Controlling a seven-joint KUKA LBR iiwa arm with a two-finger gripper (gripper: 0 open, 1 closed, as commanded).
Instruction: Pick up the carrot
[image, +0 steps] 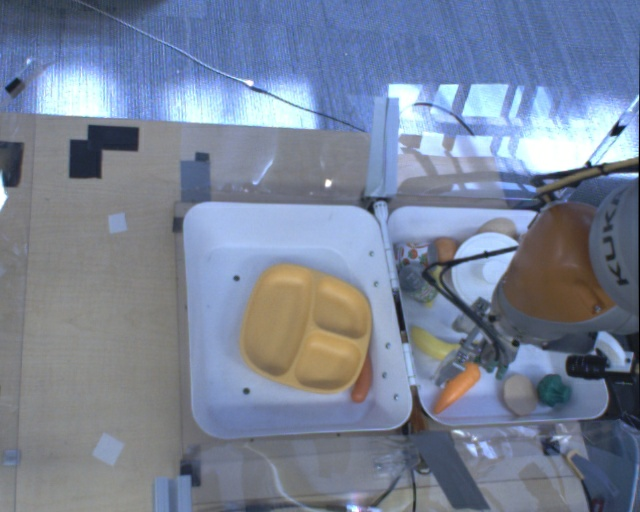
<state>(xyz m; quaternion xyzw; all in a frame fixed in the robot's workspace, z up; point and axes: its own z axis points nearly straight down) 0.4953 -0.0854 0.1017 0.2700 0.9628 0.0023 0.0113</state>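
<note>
The grey and orange arm (570, 275) runs off the picture's right edge and covers much of the right bin (520, 408), hiding part of the white plate (482, 262) and whatever lies beneath the wrist. The tool (472, 356) sits against the thick end of the carrot (456, 387), but its fingers are too small and cluttered to make out. A small patterned item (412, 270) near the bin divider is too blurred to name. The orange sausage-like piece (362, 381) is partly tucked under the yellow tray (305, 326).
</note>
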